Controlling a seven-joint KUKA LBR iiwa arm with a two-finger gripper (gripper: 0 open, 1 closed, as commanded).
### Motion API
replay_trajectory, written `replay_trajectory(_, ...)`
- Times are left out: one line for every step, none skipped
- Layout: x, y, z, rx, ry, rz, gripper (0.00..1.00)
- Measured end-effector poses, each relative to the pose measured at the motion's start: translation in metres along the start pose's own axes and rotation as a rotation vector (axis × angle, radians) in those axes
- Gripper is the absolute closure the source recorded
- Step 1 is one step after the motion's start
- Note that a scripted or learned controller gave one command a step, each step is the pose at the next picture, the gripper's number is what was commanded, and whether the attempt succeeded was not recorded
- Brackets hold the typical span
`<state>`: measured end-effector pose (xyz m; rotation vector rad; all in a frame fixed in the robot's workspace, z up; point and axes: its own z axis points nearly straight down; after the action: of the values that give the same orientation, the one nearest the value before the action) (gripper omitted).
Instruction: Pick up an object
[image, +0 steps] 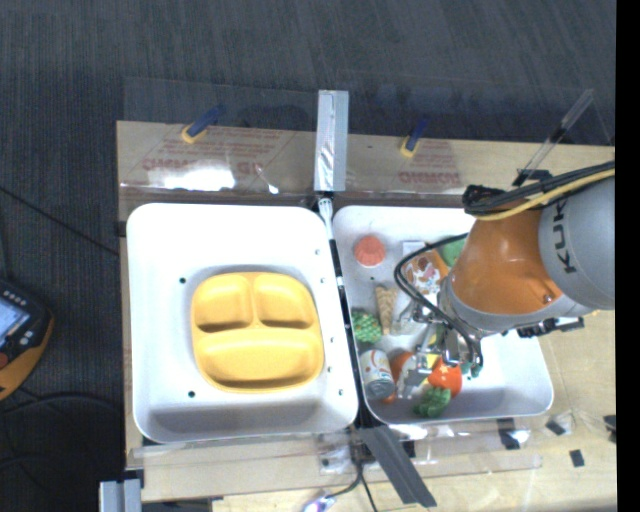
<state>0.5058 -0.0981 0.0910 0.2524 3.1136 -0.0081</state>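
On the left of my worktop (140, 150) sits a shallow white bin (160, 300) with rounded corners and a smooth, glossy wall. A yellow plastic tray (258, 330), moulded into three compartments, lies flat in its middle.

The right bin (530, 385) holds a jumble of small toy foods. Near its far-left corner is a round orange-red lid-like piece (370, 250). Further toward the near edge along the left wall come a tan ridged piece (386, 300), a knobbly green one (366, 326) and a small printed can (378, 372) lying on its side.

My tool (440, 365) hangs low over the near middle of this bin, beneath my orange wrist band (500, 265). An orange-red rounded piece (445, 377) lies right at its tip, with a bumpy dark green piece (432, 401) touching it on the near side. Whether my tool is open or closed, or grips anything, I cannot tell.
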Motion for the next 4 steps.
replay_trajectory(-0.063, 0.004, 0.002, -0.004, 0.004, 0.051, 0.00)
replay_trajectory(0.011, -0.010, 0.000, -0.002, 0.003, 0.057, 0.00)
replay_trajectory(-0.054, 0.012, 0.002, -0.003, 0.007, 0.197, 0.00)
replay_trajectory(-0.058, -0.008, -0.005, -0.001, 0.017, 0.000, 0.00)
